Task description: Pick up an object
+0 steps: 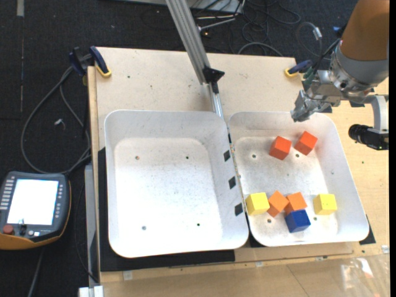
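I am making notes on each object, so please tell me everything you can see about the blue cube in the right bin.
The blue cube is a small block of solid dark blue, matte, with plain faces. It sits on the floor of the right bin, near the front wall, slightly turned. An orange cube touches it from behind, or nearly so. The gripper is far from it, above the bin's back edge.

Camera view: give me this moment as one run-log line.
gripper: over right bin's far edge, nothing seen held | right bin: orange cubes, yellow cubes, blue cube | pick: not done
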Available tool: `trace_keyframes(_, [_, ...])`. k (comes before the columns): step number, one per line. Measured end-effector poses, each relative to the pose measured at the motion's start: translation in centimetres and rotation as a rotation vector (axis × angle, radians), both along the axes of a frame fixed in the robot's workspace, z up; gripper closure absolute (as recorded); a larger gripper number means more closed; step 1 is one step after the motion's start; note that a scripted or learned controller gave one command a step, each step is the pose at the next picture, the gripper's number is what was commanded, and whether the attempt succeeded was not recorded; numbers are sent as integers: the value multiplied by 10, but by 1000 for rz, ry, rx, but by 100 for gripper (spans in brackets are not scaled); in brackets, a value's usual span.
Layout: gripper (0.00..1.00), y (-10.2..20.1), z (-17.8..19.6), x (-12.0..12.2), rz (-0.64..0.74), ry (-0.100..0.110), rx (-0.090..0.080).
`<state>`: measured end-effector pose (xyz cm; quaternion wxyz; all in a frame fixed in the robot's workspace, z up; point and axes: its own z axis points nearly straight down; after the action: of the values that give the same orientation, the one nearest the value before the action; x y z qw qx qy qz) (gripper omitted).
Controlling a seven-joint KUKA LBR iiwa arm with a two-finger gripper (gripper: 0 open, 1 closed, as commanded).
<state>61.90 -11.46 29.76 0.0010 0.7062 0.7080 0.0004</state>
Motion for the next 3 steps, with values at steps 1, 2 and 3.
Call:
trace_keyframes(1, [100,-24,-8,-43,-6,4,0])
trace_keyframes(2, [100,-104,11,-22,-9,-3,-5])
trace_keyframes(3, [0,-99,10,-22,-2,1,-1])
